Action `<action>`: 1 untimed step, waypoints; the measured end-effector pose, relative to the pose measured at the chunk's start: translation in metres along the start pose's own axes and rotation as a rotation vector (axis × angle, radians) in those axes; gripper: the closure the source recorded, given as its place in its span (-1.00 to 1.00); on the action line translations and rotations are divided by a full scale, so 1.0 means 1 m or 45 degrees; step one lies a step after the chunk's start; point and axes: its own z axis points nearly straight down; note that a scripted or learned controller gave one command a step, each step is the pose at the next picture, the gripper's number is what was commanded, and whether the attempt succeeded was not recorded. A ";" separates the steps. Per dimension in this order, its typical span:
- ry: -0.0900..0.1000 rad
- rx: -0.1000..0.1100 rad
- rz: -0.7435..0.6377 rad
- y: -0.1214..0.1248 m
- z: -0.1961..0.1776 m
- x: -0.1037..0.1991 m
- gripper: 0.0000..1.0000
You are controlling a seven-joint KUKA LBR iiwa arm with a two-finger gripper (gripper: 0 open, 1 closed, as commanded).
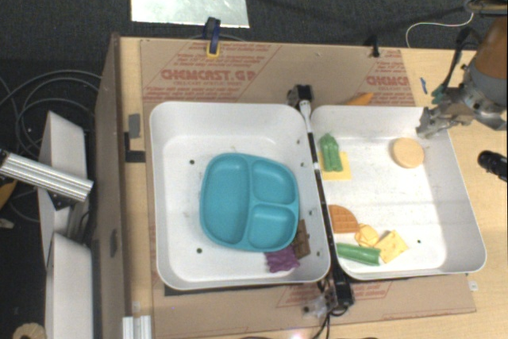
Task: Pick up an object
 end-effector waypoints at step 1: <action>0.005 0.007 -0.010 0.006 -0.012 0.046 1.00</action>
